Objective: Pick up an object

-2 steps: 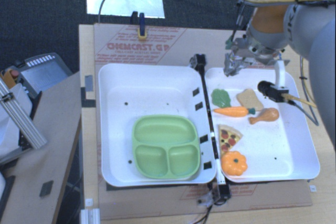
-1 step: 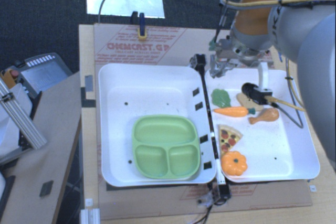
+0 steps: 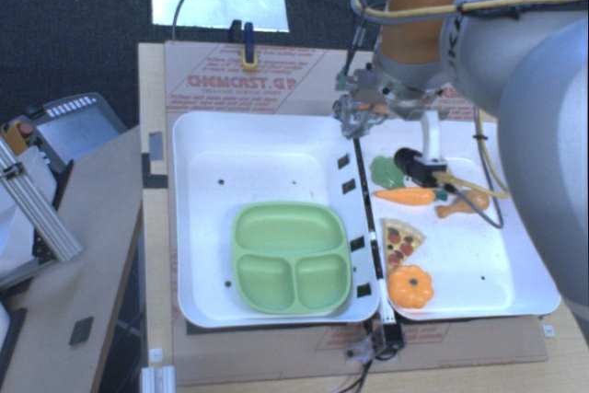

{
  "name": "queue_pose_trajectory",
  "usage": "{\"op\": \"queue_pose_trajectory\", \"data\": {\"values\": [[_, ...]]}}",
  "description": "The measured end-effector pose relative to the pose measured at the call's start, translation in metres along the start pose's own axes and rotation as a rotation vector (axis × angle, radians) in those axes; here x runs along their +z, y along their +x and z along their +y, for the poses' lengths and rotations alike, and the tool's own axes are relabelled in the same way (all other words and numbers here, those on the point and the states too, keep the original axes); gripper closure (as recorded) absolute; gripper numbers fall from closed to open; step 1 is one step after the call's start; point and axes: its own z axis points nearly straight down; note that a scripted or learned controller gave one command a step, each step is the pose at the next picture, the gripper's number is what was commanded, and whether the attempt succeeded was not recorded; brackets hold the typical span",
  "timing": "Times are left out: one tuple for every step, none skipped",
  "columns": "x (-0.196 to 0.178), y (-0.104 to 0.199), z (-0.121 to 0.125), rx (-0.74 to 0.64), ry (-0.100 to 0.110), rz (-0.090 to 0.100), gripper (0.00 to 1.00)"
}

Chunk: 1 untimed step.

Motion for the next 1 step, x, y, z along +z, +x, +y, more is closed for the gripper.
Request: {"op": "queue_pose_trajectory", "data": {"values": [[0.0075, 0.0509, 0.0006, 0.001, 0.000, -0.001, 1.00]]}}
